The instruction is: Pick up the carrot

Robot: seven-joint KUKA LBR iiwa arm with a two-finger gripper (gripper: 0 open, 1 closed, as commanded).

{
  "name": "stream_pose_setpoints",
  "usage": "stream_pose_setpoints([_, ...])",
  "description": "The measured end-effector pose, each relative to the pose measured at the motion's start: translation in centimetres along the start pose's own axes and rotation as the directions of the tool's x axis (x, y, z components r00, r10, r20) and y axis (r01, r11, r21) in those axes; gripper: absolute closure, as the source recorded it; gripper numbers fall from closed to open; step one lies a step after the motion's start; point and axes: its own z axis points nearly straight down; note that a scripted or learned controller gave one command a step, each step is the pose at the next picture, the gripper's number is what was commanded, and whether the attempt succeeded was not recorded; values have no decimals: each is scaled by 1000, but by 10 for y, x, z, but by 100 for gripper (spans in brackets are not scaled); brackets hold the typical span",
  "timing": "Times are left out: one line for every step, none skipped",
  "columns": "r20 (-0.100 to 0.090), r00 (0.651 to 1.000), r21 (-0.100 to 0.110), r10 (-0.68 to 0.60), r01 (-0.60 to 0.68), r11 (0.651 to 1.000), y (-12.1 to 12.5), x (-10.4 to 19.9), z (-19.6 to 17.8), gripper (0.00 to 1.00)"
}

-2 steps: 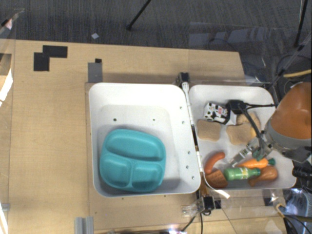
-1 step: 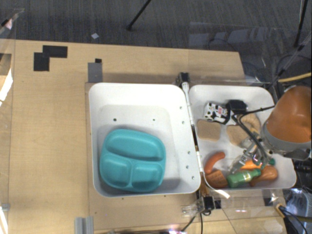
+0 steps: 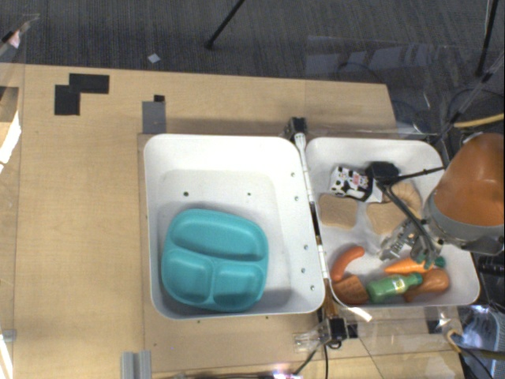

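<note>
From my station, two bins sat side by side on the tabletop (image 3: 71,227). The left bin (image 3: 225,152) held a divided tray (image 3: 215,259) near its front-left corner. In the right bin (image 3: 422,150), the carrot (image 3: 404,268) lay along the front edge, just behind a bottle (image 3: 392,288).

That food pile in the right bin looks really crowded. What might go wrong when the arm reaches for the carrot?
1. The small orange carrot lies against the green bottle, so the gripper may nudge or grab that instead.
2. The right white bin's near wall is close, leaving little room to come down.
</note>
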Motion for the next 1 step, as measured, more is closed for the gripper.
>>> stream_pose_setpoints([-1,1000,0,2,-2,1000,0,0,0,0])
